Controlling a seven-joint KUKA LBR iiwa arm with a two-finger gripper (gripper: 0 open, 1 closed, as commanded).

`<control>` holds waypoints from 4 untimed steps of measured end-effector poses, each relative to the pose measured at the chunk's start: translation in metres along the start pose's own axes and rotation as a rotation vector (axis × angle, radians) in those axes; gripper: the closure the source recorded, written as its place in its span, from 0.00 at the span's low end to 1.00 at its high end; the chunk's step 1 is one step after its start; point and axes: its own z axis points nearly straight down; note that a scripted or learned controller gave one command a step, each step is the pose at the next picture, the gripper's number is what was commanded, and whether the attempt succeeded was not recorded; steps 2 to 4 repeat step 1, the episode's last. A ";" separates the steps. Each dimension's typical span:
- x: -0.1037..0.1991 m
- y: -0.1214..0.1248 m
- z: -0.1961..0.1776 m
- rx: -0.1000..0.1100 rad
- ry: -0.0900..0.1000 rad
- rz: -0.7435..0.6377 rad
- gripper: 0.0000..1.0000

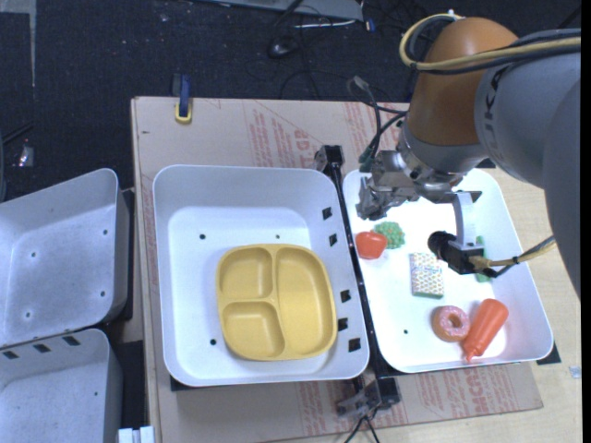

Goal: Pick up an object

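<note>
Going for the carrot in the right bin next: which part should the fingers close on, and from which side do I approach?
Probably from straight above, closing across the carrot's thick upper half. It lies flat and slanted, narrow tip toward the bin's near wall. The donut sits close against its left side, so set the fingers across the long axis, above the donut.

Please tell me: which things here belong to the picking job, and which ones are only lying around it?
For the job: gripper, tomato, broccoli, patterned sponge, doughnut, carrot, all in the right bin.

Lying about: yellow divided plate in the left bin, blue clamp, floor cables.
</note>
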 end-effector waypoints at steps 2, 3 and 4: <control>0.057 0.013 0.011 0.002 0.000 0.000 1.00; 0.057 0.013 0.011 0.002 0.000 0.000 1.00; 0.057 0.013 0.011 0.002 0.000 0.000 1.00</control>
